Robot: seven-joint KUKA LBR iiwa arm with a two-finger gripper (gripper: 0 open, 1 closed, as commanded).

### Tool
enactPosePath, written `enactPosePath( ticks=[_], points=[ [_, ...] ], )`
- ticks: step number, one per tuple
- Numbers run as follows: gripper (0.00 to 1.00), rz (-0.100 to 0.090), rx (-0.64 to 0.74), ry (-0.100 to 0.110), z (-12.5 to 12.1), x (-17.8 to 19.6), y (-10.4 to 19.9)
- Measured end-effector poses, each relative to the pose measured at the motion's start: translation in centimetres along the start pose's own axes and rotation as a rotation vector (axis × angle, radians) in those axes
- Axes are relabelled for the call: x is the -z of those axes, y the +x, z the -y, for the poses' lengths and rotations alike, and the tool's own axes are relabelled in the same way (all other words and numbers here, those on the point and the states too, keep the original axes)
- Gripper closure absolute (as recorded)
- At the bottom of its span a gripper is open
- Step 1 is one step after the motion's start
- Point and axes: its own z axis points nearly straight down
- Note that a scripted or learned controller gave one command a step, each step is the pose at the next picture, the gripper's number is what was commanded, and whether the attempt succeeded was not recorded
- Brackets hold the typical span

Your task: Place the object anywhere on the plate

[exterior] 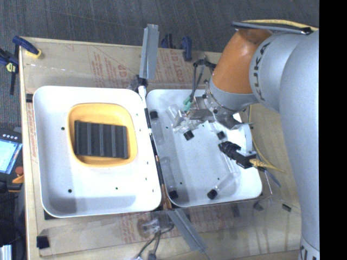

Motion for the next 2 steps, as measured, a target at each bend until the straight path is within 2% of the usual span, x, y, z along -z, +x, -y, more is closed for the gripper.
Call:
enactPosePath(
  ticks=[1, 2],
  points=[
    [1.00, 0.000, 0.235, -0.001, -4.0, -0.3, 5.4],
    [1.00, -0.001, 0.522, 0.003, -3.6, -2.7, 10.5]
  ],
)
